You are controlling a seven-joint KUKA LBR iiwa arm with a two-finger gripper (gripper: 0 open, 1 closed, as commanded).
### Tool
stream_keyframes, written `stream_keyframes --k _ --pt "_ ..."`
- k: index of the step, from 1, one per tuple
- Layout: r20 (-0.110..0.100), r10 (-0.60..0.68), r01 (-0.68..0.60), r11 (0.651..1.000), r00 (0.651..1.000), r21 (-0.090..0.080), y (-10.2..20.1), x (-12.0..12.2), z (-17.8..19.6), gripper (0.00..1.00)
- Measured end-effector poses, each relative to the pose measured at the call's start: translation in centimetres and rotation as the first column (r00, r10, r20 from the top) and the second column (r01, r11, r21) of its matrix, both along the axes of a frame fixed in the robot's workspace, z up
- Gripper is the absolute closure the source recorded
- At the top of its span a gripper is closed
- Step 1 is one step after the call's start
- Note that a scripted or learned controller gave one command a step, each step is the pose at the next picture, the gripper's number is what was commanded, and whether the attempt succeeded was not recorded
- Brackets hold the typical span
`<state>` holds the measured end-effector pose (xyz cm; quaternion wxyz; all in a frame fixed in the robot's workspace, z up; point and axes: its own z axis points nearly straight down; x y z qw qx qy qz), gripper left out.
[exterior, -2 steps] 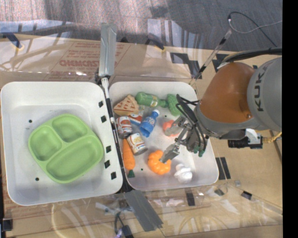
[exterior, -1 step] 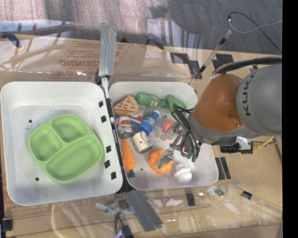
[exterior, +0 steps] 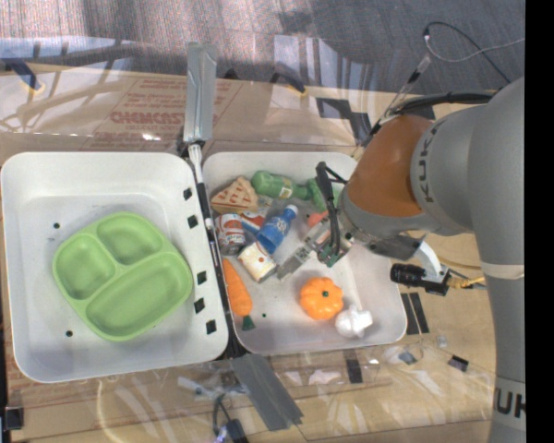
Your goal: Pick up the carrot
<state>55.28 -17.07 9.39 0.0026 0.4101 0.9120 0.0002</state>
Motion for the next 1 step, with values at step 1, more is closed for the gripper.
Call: stream_keyframes --k 1 --pt "-0.004 -0.206 0.206 0.979 0.979 0.003 -3.90 -6.02 -0.05 0.00"
